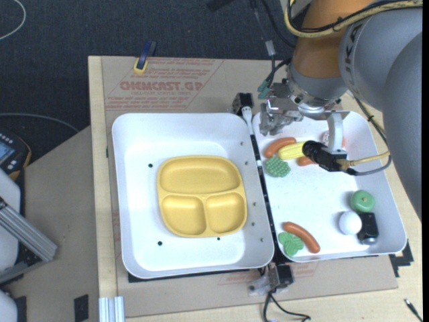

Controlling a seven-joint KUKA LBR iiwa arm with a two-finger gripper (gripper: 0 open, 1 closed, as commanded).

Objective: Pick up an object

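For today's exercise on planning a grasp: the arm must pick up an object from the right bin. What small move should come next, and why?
Probably a short descent. The gripper sits at the far left corner of the right bin, just above the orange sausage and yellow corn, and nothing shows between its fingers, so lowering onto that cluster seems the shortest way to a grasp.

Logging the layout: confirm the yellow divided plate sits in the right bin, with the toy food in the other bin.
Wrong bin: the camera view shows the yellow divided plate in the left bin, and the toy food, such as the corn, in the right bin.
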